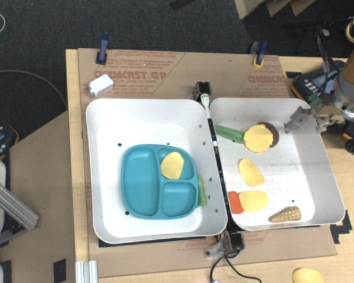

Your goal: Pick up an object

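My gripper [307, 121] hangs over the far right corner of the right bin [330, 175], open, with nothing between its fingers. Just to its left lies a dark pan with a green handle [229, 134] and a round yellow piece [258, 138] on it. Nearer the front of that bin lie a yellow oval piece [251, 172], a yellow piece with a red end [248, 201] and a tan ridged cone [285, 215]. The left bin [106, 122] holds a teal divided plate [143, 181] with a yellow piece [172, 165] in its upper right compartment.
A green strip [201, 192] lies against the plate's right side. A black bar [211, 135] runs between the two bins. A small white block [100, 85] sits on the cardboard behind the left bin, and blue clamps [102, 49] hold the board's far edge.
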`<action>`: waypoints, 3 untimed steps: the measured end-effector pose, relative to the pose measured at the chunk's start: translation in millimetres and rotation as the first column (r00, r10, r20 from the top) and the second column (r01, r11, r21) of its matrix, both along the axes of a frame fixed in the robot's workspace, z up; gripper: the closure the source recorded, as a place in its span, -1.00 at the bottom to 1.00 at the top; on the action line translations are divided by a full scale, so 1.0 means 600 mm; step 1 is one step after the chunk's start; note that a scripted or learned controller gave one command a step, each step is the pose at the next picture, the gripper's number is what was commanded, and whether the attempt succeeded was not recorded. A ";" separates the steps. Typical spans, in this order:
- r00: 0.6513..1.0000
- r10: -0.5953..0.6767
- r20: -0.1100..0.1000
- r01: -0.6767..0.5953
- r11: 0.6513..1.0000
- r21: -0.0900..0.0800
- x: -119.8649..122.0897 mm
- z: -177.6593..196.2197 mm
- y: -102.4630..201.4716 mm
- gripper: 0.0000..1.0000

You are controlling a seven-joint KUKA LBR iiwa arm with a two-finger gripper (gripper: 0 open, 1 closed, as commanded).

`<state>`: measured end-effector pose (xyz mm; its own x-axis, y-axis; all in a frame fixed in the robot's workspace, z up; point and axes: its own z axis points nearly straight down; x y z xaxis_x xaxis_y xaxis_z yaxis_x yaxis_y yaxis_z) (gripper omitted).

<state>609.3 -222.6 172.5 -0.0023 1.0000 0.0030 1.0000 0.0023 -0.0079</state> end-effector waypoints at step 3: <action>1.000 -0.002 0.030 0.002 1.000 -0.013 -0.043 0.554 -0.003 -1.00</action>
<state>583.4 -224.7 504.7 -0.0005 1.0000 -0.0096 0.9998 0.0007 0.0220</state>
